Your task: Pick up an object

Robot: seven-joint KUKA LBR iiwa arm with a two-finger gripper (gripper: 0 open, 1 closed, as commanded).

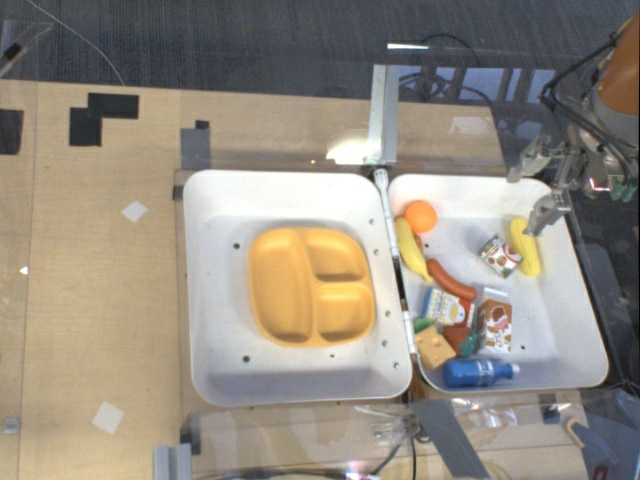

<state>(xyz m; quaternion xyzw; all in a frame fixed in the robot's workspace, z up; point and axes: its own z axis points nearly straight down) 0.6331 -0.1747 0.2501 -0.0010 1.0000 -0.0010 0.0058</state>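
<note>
My grey two-finger gripper [553, 206] is over the right white bin's [590, 318] far right corner, just beside a small yellow banana [527, 249]; can't tell its state tbh.

Open floor in right bin [590, 340] centre-right; clutter along left wall & front.

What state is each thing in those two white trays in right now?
Yellow divided plate: flat in the left bin, nothing on it.
Blue bottle: lying on its side.
Orange ball: resting by a banana.
Hand: above the right bin's far corner, beside the second banana.
</note>
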